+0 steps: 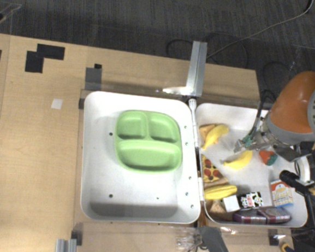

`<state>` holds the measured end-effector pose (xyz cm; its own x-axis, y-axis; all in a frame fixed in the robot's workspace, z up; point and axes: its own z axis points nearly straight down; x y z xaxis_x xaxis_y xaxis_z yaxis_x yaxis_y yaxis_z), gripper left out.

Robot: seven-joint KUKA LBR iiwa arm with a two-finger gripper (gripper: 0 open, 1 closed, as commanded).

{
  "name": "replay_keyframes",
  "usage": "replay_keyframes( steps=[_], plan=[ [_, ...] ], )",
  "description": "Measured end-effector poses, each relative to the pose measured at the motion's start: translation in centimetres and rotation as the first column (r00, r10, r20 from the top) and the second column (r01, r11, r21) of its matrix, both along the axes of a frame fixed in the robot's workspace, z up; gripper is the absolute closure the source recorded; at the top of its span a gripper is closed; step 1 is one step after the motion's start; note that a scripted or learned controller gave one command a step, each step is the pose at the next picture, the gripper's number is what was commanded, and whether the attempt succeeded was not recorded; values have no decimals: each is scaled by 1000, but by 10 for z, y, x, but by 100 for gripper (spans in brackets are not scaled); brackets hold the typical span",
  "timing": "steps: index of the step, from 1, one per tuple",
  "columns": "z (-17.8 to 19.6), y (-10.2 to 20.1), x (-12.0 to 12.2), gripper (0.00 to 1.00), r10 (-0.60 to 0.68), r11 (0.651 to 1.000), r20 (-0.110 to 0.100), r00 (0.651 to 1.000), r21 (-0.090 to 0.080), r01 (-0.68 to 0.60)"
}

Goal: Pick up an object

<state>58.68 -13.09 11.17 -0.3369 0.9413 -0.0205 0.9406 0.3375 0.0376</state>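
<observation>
The right bin point(232, 117) holds several small items. A yellow banana point(238, 160) lies near its middle. My gripper point(253, 142) hangs just above and to the right of that banana, under the orange wrist band point(293, 104). Whether it touches the banana is unclear. A second yellow banana-like piece point(214, 134) rests at the bin's upper left, and a pizza slice toy point(211, 172) lies below it. A red and teal object point(267, 157) sits right of the gripper.
The left bin point(97, 161) holds a green divided plate point(147, 139). Along the right bin's front edge lie a yellow bar point(220, 191), a white cube point(230, 203), a black-and-white box point(251, 200), a purple packet point(262, 216) and a small carton point(282, 194).
</observation>
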Motion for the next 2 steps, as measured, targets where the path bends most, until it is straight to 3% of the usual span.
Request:
replay_keyframes(
  steps=[1, 2],
  plan=[
    [73, 62, 28, 100, -109, 994, -37, 993, 8, 109],
    [72, 67, 15, 100, 23, 1000, -40, 999, 7, -23]
  ],
)
